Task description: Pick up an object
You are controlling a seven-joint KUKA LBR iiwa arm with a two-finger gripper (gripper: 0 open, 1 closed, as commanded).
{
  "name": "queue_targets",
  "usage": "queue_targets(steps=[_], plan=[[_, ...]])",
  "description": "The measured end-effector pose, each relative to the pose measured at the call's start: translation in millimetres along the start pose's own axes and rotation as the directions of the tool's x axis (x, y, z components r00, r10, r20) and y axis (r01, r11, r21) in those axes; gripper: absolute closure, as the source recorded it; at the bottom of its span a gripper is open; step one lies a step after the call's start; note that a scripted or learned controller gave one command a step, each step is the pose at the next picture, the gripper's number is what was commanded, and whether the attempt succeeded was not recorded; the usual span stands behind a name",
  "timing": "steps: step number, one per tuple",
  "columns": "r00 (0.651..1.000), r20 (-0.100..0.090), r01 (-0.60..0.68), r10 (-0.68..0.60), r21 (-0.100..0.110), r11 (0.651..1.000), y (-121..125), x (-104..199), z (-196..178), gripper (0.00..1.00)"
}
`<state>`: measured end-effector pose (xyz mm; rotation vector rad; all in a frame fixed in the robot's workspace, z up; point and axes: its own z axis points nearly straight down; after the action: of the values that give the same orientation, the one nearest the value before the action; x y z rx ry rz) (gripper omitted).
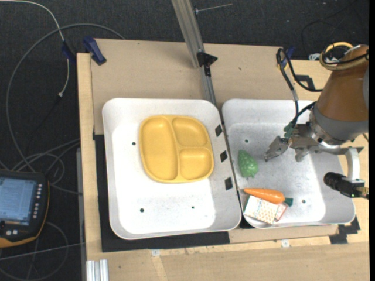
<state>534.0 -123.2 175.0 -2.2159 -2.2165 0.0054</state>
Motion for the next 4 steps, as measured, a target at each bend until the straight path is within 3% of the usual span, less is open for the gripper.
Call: queue_targets(steps=[2,3,4], plan=[[1.000,0.000,0.000,0.000,0.000,1.000,1,-2,85,0.00],[1.000,0.001,0.000,0.000,-0.008,1.000,3,-2,71,1.00],[1.000,0.004,0.002,-0.002,-0.014,1.000,2,9,16,1.00]])
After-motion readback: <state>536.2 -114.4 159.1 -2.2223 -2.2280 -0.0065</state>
